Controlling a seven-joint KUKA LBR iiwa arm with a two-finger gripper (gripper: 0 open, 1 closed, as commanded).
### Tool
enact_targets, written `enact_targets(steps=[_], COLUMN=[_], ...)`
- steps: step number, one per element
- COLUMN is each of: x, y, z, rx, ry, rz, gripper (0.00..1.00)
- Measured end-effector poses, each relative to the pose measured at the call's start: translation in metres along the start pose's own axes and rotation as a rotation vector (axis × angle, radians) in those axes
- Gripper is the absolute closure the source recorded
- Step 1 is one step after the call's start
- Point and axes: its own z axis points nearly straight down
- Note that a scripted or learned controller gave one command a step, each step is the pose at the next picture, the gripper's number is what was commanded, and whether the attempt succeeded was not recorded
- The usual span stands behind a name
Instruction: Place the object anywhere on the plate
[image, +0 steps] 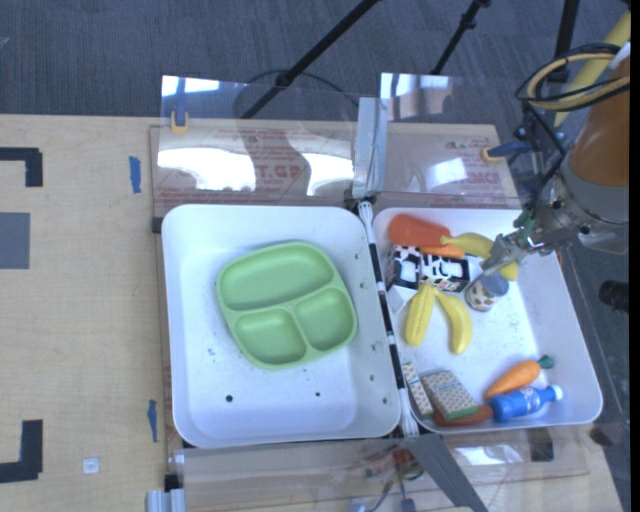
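Observation:
A green divided plate (285, 302) lies in the left bin (190, 250) with nothing on it. My gripper (503, 254) hangs low over the upper middle of the right bin (575, 330). It sits at the right end of a yellow piece (472, 243) and just above a small round jar (486, 292). Nothing can be seen held in it. Below and to the left lie two yellow bananas (420, 312) (458, 322).
The right bin also holds an orange item (418, 230), a black-and-white box (430, 268), a carrot (517, 376), a blue bottle (520, 402) and a brown patterned packet (448, 392). A metal divider (380, 290) separates the bins. Clear walls stand behind them.

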Motion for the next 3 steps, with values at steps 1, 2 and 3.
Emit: enact_targets(steps=[1,2,3], x=[0.085,0.197,0.197], y=[0.078,0.066,0.066], z=[0.075,0.041,0.041], rx=[0.002,0.005,0.005], ry=[0.001,0.002,0.002], rz=[0.11,-0.069,-0.068], gripper=[1.0,1.0,0.0])
